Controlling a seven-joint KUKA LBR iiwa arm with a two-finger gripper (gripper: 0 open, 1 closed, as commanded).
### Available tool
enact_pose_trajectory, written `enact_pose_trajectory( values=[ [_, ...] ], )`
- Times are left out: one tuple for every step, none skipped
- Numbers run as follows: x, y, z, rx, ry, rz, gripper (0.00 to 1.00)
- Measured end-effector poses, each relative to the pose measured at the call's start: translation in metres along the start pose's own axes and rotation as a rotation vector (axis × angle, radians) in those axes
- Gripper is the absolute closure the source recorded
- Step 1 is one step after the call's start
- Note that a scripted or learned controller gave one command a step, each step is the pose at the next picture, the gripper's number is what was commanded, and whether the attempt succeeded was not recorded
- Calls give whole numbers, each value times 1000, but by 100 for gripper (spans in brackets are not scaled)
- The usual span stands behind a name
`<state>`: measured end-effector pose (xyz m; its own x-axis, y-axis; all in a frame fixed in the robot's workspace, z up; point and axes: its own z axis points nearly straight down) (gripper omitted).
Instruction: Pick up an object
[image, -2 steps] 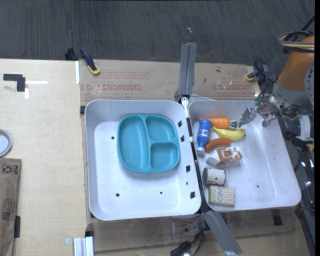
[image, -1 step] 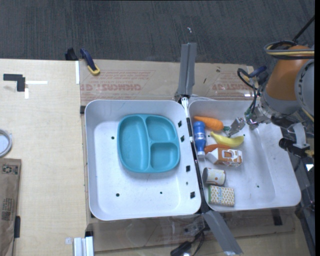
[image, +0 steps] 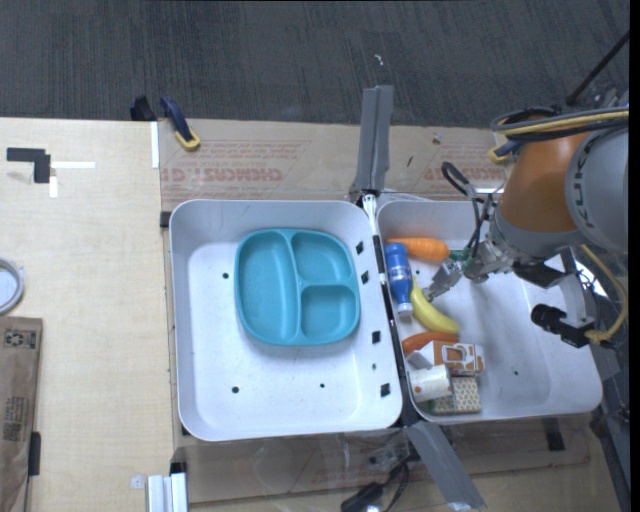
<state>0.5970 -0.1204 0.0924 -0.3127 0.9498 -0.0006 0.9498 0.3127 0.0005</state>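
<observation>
Banana (image: 433, 312) is the likeliest object of the pick, judged by its place nearest the fingers; it lies in the right bin (image: 540, 385), slanted, close to that bin's left wall. Taken from largest to smallest: the desk (image: 80, 260) carries two white bins side by side; the left bin (image: 200, 380) holds a blue divided plate (image: 298, 287); the arm (image: 545, 195) reaches over the right bin from the right. Along the right bin's left side lie a carrot (image: 425, 248), a blue bottle (image: 399, 275), the banana, and below it a cluster of small packets (image: 452, 375). The fingers (image: 447, 280) hang low, tips just above and beside the banana's upper end, possibly touching; contact cannot be confirmed. Whether they stand apart or together cannot be told at this size. Nothing is seen clamped between them. Assessment: approach or descent stage, no grasp yet established. The next move calls for settling astride the banana's width, closing, then lifting clear of the bottle close beside it.
</observation>
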Motion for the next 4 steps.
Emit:
enact_pose_trajectory(
  values=[
    [13,-62,0,0,1,-177,0],
    [12,-62,-8,-1,0,-172,100],
    [12,-62,-9,-1,0,-173,0],
    [22,-59,1,1,1,-168,0]
  ],
)
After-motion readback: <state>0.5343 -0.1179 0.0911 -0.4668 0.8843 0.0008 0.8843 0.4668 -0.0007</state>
